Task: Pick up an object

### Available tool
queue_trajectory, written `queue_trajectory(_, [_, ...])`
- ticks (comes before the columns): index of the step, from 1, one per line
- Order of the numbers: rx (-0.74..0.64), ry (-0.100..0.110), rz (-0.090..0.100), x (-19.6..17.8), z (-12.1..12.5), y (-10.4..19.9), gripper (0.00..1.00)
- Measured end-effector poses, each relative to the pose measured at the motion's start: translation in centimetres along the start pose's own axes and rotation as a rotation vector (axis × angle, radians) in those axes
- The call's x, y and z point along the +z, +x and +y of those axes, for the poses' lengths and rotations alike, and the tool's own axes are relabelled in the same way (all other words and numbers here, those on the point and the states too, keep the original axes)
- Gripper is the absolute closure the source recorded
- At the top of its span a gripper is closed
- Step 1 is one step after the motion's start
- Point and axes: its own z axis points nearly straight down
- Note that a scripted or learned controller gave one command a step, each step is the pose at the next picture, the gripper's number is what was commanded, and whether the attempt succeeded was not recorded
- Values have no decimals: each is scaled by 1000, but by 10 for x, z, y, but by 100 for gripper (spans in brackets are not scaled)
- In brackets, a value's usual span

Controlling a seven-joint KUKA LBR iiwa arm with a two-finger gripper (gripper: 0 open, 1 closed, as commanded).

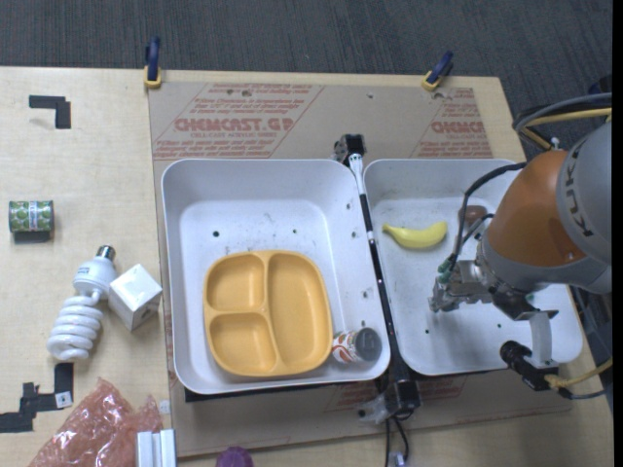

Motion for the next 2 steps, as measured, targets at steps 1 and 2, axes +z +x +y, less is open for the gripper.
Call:
queue_trajectory(1, [-5, 2, -1, -90, 58, 40, 100])
queue_trajectory(2, [-5, 3, -1, -90, 58, 40, 0])
